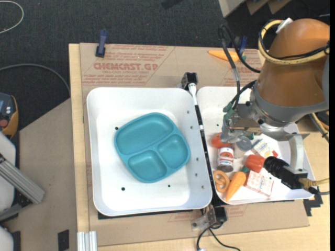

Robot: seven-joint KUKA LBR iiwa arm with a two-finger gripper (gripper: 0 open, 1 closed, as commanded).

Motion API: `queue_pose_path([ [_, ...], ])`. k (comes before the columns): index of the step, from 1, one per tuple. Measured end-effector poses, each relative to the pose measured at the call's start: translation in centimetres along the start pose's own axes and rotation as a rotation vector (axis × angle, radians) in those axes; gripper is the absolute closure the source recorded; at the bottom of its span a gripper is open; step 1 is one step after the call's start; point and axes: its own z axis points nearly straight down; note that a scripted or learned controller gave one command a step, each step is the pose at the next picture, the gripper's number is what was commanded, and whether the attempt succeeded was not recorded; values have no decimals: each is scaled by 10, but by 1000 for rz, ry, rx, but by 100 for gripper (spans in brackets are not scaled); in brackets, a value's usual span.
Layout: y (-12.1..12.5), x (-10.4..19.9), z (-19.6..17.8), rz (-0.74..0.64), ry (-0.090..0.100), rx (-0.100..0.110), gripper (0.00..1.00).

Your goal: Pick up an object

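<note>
Dark carpet ran round the bench (131, 61), a board with red CHEMCAST lettering and a blue clamp (100, 43) on its far left edge. I saw the left bin (94, 140) holding one teal divided plate (152, 147), lying flat near its middle. A black clip (189, 80) sat at the far end of the seam between the bins. The pickable stuff was all in the right bin (209, 106), bunched toward its near half: small jar (225, 158) with a red-and-white label, pretzel (222, 180) just nearer than it, carrot (235, 184) beside the pretzel, a red-orange piece (255, 162) and a small patterned box (260, 183) further right. The gripper (230, 136) was down inside the right bin, just beyond the jar. I couldn't tell whether it was open or closed, or whether it had anything. The arm (293, 61) covered the bin's far right part.
</note>
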Motion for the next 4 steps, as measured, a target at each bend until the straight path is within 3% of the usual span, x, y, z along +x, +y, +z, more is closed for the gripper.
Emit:
queue_pose_path([
  [1, 79, -22, 83, 5, -2, -6, 100],
  [2, -3, 89, 58, -9, 3, -1, 100],
  [3, 2, 91, -80, 0, 4, -24, 100],
  [4, 37, 45, -248, 8, 1, -28, 100],
])
